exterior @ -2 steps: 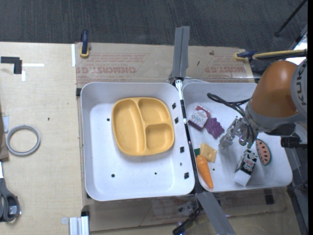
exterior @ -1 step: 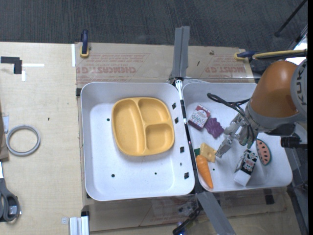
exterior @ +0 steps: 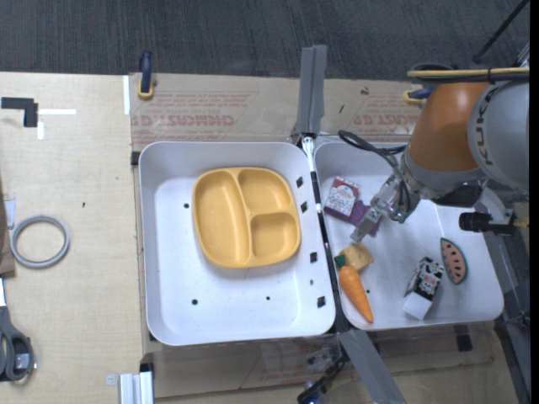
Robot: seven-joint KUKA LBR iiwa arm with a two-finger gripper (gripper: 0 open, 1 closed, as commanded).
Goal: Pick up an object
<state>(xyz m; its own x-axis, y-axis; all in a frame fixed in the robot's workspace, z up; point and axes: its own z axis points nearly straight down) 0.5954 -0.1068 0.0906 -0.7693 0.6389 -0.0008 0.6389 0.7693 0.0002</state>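
Counting five small things under the arm

Nearest the front edge of the right bin [exterior: 472,314] lie one carrot [exterior: 355,293] and one small cow-patterned carton [exterior: 423,286], the carrot close to the divider, the carton toward the right. Just behind the carrot sits one pale, lumpy piece of toy food [exterior: 358,257], touching the carrot's green top. One watermelon slice [exterior: 456,260] rests near the bin's right wall. Farther back, one purple packet [exterior: 342,199] lies flat by the divider. That makes five items, one of each.

The gripper [exterior: 369,222] hangs low between the purple packet and the pale piece, its tip just above the latter; whether it is clenched or released, I cannot tell from here.

One yellow divided plate [exterior: 247,217], with three compartments, sits in the left bin [exterior: 164,293]. One roll of tape [exterior: 38,241] lies on the bench off to the left.
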